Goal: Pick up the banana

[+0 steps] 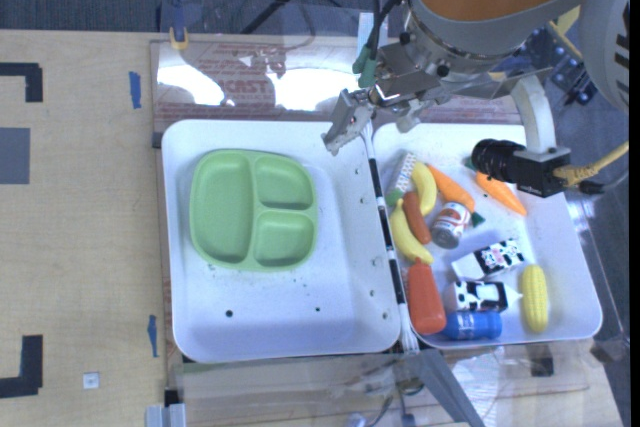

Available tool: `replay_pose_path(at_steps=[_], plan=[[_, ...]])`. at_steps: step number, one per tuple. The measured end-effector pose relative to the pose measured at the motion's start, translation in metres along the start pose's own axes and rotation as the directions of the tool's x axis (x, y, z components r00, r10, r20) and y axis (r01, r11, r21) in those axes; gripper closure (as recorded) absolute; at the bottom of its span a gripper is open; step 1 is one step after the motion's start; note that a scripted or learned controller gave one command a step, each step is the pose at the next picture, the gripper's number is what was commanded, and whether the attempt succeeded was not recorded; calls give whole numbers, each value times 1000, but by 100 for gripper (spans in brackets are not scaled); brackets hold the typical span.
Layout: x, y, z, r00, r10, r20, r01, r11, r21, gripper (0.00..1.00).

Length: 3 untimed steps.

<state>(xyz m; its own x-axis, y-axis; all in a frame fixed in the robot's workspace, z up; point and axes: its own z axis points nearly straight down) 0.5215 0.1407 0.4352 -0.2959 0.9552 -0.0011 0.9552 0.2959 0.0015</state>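
Camera view: claw [348, 127] hangs over the seam at the bins' far edge; can't tell how its tips are set, nothing seen between them. Banana [409, 233] lies below and right of the claw in the right bin [585, 315], touching a red sausage-like toy [416, 215] and near a small can [451, 222]. Looks like light, stiff, smooth plastic; likely slips. Best grip: across the mid-curve.

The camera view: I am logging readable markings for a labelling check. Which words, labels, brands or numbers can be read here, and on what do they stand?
No text can be read in full.
Small can: red and white label, print too blurred to read.
Clear sheet behind the bins: faint reddish print, washed out by glare, unreadable.
Black and white cartons: cow pattern, no legible words.
Banana: no sticker or lettering seen.
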Motion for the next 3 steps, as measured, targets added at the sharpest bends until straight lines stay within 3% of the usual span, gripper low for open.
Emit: replay_pose_path(at_steps=[1,2,3], plan=[[47,-30,80,996,84,0,-84,996,3,0],[61,-25,0,991,-136,0,136,991,-1,0],[84,-18,46,1000,-8,0,8,1000,4,0]])
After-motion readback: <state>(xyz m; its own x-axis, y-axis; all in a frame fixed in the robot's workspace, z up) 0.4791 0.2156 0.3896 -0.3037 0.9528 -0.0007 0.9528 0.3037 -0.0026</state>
